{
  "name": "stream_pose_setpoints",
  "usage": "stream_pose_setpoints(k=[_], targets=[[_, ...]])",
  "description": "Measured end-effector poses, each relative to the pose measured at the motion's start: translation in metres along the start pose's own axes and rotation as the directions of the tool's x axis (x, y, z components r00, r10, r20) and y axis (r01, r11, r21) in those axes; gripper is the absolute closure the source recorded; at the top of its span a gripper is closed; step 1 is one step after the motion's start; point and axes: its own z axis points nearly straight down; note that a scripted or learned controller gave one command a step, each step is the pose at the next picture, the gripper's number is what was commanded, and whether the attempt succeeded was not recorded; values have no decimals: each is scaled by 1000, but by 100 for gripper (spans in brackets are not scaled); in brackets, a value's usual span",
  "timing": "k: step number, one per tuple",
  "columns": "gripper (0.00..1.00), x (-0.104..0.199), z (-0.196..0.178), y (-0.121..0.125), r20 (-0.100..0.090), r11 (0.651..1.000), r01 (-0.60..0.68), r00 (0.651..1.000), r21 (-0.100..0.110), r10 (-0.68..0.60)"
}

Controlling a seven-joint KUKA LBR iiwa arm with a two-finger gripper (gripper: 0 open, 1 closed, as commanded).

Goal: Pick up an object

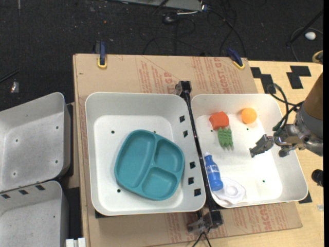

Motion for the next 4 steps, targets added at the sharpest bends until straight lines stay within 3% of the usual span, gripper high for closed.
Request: stream_pose_setpoints(k=[1, 4], targets=[[0, 0, -6, 3, 2, 1000, 4, 1000, -12, -4], [0, -6, 139, 2, 1, 1000, 1, 1000, -9, -1]])
